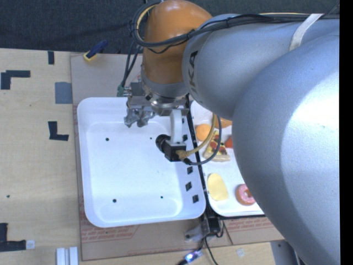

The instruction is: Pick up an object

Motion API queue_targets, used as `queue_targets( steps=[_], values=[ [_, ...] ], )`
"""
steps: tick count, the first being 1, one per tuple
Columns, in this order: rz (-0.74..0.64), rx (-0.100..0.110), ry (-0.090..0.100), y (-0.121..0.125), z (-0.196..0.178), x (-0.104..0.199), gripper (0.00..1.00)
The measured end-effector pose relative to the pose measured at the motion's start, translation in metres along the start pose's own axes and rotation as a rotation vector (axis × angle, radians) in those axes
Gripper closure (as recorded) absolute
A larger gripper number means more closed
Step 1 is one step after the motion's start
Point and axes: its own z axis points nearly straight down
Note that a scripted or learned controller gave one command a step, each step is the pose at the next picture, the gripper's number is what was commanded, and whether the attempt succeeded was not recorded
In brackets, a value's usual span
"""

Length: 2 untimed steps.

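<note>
Hanging over the far edge of the left bin [94, 148], the gripper [138, 116] sits low above bare white floor with nothing visible between its fingers; whether they are parted or closed cannot be told from this slanted view. Its place seems a poor one for a pick, since the things worth taking lie in the right bin [220, 207], just across the shared wall. The arm [276, 120] reaches in from the right and covers most of that bin, which is likely why so little of its load can be seen.

Of the candidates, a pale yellow oval piece [217, 186] lies flat near the bin's near edge, smooth and soft-looking. Just beside it sits a pink ring [244, 194] like a small doughnut, partly hidden by the arm. Farther back, an orange ball [204, 132] rests behind the cables, close to a small red and cream piece [222, 150] too cluttered to name. The table [33, 164] around the bins carries black tape marks.
</note>
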Motion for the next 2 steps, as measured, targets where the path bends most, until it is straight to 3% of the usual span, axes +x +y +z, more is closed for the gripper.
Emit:
queue_targets(
  steps=[1,2],
  values=[
    [0.005,0.02,-0.01,-0.019,0.044,0.047,1.0],
    [0.006,0.001,-0.001,-0.038,-0.112,0.047,1.0]
  ],
)
